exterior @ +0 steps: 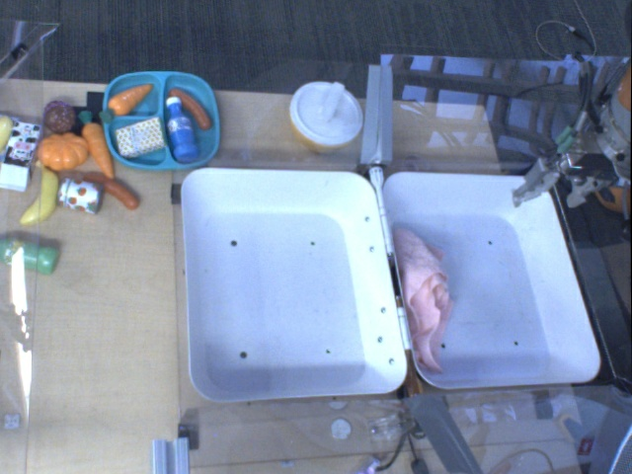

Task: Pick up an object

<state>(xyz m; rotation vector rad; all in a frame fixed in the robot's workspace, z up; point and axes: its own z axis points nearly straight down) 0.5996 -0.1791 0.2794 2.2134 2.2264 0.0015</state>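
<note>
Pink crumpled cloth (426, 294) lies in the right shallow white bin (513, 265), pressed against its left wall, just beside the left white bin (286, 284). Grey two-finger gripper (538, 179) hangs over the right bin's far right corner, well apart from the cloth; grip state cannot be told.
</note>
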